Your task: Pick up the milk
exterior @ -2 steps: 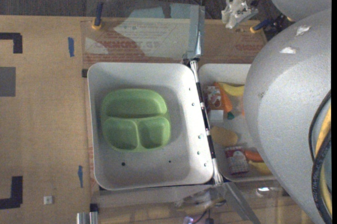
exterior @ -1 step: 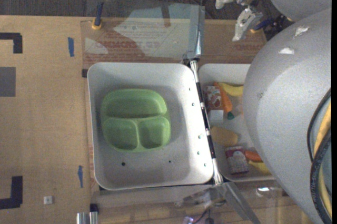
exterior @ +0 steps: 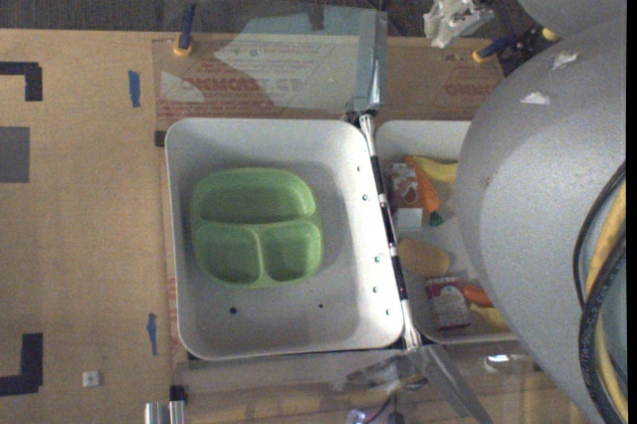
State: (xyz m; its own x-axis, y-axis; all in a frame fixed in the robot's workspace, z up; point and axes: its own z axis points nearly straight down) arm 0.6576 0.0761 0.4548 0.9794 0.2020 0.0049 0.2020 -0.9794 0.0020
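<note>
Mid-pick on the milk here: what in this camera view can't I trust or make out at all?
- Right bin: its right part is covered by the grey arm.
- Small cartons and: labels too blurred to tell which is the milk.
- Orange and yellow items: partly under the arm, shapes unclear.
- Left bin with green divided plate: fully visible.

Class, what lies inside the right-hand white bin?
In the right bin: two small red-and-white cartons, an orange carrot-like piece, a yellow item. The grey arm covers the rest.
</note>
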